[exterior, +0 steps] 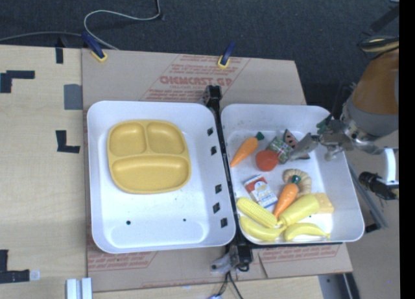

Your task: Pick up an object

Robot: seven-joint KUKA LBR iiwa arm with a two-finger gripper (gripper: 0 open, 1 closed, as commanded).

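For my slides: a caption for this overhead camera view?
Gripper reaching into the right bin of toy food; yellow tray in the left bin.

Two white bins sit on a brown cardboard sheet printed with red lettering. The left bin holds a yellow divided plate. In the right bin lie two orange carrots with green tops, a red tomato, yellow corn, a yellow banana and a small red-and-white carton. The far floor is dark blue-grey.
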